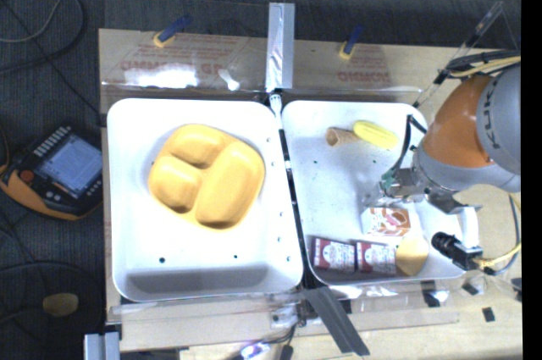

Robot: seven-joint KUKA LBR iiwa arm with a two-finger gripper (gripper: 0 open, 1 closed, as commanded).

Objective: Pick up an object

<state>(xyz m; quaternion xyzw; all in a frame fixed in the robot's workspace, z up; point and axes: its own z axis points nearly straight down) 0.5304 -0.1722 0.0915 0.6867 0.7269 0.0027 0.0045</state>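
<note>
**Gripper low over red-and-white packet, right bin**

The gripper (396, 187) sits just above the red-and-white packet (387, 221) in the right bin (339, 180). The dark carton (351, 256) lies just below the packet, the yellow corn piece (373, 133) well above it. Recommended: descend straight, centred on the packet, clear of the carton. The wrist hides the jaws; their state cannot be told. Contact with the packet is unconfirmed.

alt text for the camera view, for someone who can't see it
A grey and orange robot arm reaches into the right bin, its gripper over a small red-and-white packet, near a dark carton and corn cob. The left bin holds a yellow bread-like lump.
</note>
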